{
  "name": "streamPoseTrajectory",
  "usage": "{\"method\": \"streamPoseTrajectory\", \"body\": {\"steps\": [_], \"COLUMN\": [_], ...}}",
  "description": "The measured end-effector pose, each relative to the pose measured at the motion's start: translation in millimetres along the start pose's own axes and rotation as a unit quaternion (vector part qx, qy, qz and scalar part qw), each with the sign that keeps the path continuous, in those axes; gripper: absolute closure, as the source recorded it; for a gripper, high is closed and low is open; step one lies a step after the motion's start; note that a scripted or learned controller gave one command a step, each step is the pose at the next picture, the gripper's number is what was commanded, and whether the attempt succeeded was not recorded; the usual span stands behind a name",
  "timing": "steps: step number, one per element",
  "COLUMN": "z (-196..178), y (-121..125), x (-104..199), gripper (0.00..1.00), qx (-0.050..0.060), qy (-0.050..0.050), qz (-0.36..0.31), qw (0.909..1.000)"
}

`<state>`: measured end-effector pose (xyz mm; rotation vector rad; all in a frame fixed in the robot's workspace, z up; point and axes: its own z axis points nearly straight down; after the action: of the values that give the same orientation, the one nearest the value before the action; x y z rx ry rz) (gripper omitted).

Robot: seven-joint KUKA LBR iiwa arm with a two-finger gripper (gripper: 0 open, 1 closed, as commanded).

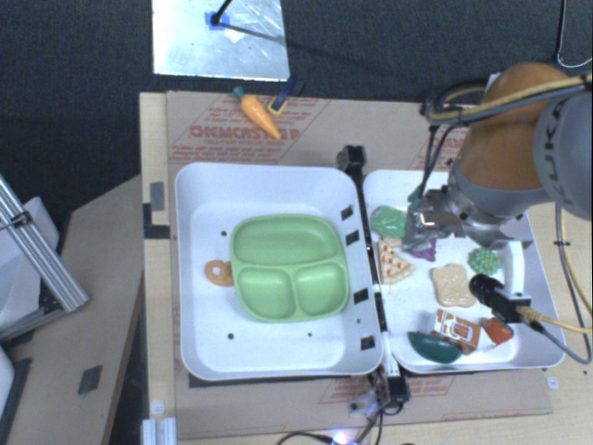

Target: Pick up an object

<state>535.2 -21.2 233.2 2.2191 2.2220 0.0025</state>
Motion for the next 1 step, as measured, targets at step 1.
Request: {"method": "streamPoseTrajectory", "body": {"steps": [1], "z": [-0.8], "y": [-2.2], "x": [4.0], "gripper": [1.00], "qx": [0.001], "qy": [0.000], "qz": [-0.002], "qw": [1.0000]}}
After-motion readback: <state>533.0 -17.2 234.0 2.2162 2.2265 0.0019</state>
